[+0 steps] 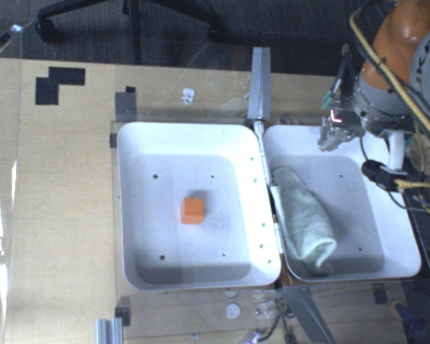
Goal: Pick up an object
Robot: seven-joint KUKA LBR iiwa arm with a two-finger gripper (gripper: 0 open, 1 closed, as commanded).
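Observation:
A small orange cube (pixel 193 211) lies near the middle of the left white bin (pixel 140 192). A rolled pale grey-green cloth (pixel 305 221) lies along the left side of the right white bin (pixel 387 228), pointing toward its front. My gripper (pixel 332 137) hangs over the far edge of the right bin, well above and behind the cloth. It looks open, with nothing between its fingers. The grey arm with its orange band (pixel 405 20) comes in from the upper right.
A metal divider post (pixel 259 84) stands behind the seam between the bins. Black cables (pixel 398 181) run along the right bin's right side. Wooden bench top (pixel 57 213) stretches to the left, with a chair base (pixel 129 6) on the floor behind.

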